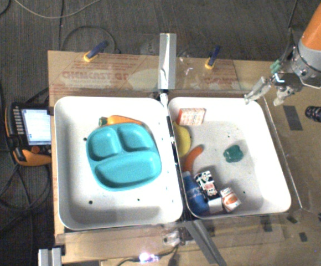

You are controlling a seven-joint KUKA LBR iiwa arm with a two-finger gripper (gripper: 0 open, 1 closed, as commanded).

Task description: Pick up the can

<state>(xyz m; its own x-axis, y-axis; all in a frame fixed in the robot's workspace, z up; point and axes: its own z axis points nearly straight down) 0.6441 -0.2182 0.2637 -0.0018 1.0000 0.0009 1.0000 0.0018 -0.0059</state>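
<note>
Can [206, 184]: lying at right bin's [271, 148] front edge, packed among clutter
Hand [267, 91]: above bin's far corner, fingers apart, empty; likely staged before descent

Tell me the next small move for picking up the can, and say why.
Probably swing the gripper left and toward the bench's near edge, stopping above the can. The gripper hangs over the right bin's far right corner, while the can lies on its side near that bin's front wall, beside the black-and-white box. Descending now would miss it.
</note>
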